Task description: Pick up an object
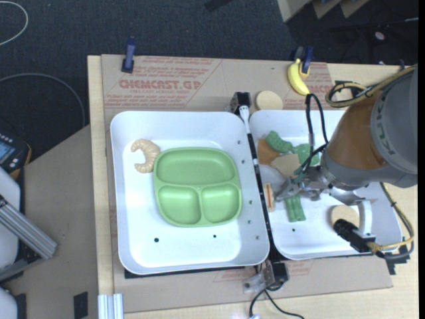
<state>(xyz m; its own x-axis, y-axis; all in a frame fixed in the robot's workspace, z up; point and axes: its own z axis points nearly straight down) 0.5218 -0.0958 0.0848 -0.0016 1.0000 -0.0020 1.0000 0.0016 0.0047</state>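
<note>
Down in the right bin [372, 248] my gripper [292, 190], jaw state I cannot tell, hovers by the green pieces [294, 209], crowded enough that I may pinch an edge and lose it

The arm [372, 138] (cut off rightward) hides much of the right bin [312, 248].

Bench [166, 78] is topped with a brown sheet carrying red print. Two shallow white bins sit on it side by side, touching along the middle: left bin [133, 198], right bin [312, 244]. Along the far edge: a blue clamp [128, 54], a banana [298, 78] and a pale round disc [269, 100] near the right bin's far rim.
</note>
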